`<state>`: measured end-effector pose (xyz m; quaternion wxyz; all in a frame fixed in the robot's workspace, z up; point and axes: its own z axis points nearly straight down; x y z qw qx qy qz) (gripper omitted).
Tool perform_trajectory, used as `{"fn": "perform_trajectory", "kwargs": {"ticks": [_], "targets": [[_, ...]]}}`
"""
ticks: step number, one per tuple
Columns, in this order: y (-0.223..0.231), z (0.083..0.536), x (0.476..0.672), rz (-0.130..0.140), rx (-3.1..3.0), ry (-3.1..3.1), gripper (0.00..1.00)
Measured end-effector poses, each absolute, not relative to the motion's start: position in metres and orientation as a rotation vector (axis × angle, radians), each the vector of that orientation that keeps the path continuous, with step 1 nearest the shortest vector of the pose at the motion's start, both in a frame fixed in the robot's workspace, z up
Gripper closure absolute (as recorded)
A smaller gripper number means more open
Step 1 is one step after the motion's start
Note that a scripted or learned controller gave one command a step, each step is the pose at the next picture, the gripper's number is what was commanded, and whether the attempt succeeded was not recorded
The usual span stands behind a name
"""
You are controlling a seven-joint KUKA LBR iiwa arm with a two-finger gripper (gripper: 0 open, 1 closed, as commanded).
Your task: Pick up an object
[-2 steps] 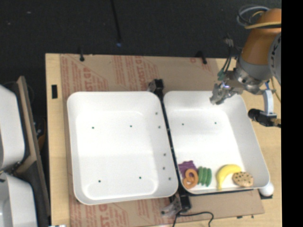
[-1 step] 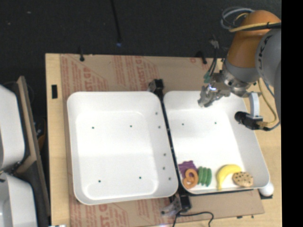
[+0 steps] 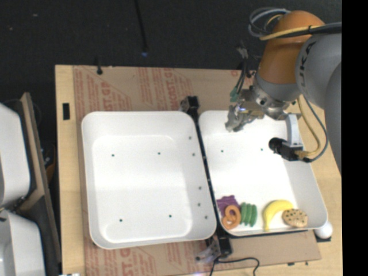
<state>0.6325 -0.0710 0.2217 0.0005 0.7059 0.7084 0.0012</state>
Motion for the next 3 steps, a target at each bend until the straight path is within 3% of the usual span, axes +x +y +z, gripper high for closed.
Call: {"fn": "perform_trajectory", "kwargs": {"ticks": [1,3], "targets": [[-0.022,0.231,0.636,0.003,2.217,2.225,1.0],[0.089,0.239,0.619,0.004,2.216,2.226,1.0]]}}
